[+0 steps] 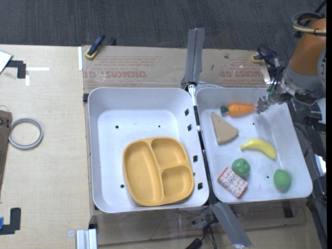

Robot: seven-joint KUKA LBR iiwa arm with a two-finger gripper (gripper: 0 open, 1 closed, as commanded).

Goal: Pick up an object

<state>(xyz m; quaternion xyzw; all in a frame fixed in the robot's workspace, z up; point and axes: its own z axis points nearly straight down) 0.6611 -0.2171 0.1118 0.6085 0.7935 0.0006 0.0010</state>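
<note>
My tool sits at the far right corner of the right bin, just beside the tip of the toy carrot. I cannot tell from here how the tool stands. Carrot lies on the bin floor near the back wall. In the same bin I see a tan wedge, a banana, a green round fruit, a second green fruit and a small red packet. Left bin holds a yellow divided plate. A tape roll lies on the table, well to the left.
</note>
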